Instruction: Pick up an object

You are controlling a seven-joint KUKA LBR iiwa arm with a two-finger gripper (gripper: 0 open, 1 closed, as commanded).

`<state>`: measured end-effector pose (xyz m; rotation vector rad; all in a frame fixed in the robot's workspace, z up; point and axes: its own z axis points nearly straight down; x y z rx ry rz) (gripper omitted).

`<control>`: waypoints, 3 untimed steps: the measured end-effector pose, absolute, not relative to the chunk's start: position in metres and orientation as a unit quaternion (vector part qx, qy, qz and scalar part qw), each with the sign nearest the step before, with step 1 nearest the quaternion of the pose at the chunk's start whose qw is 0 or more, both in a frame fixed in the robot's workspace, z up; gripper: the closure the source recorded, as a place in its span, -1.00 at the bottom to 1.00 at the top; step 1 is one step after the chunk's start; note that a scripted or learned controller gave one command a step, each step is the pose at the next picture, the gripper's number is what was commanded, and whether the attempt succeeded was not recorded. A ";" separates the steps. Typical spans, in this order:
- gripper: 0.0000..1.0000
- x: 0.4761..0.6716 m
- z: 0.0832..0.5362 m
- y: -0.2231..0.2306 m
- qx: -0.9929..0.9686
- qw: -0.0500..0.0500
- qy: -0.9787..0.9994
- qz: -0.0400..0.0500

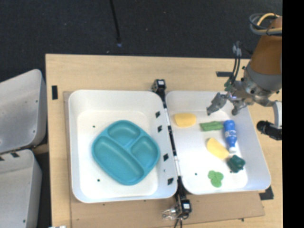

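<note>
The right bin (192,172) holds several small items: a yellow bun-like piece (185,119), a green bean-like piece (211,125), a blue bottle (230,134), a yellow block (217,148), a dark green lump (235,163) and a light green piece (215,178). My gripper (226,106) hangs over the bin's far right part, above and just behind the green piece and the blue bottle. Its two fingers are spread apart with nothing between them.
The left bin (80,127) carries a teal divided plate (125,151). A black clamp (158,85) sits at the far end of the seam between the bins. White panels (19,113) stand off the bench's left side. A black cable (113,14) crosses the dark floor behind.
</note>
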<state>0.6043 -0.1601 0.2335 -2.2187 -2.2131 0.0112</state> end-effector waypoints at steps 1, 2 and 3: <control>-1.00 0.606 0.242 -0.159 -0.707 -0.001 -0.707 0.000; -1.00 0.611 0.202 -0.160 -0.707 -0.002 -0.707 0.000; -1.00 0.618 0.158 -0.167 -0.708 -0.002 -0.706 0.000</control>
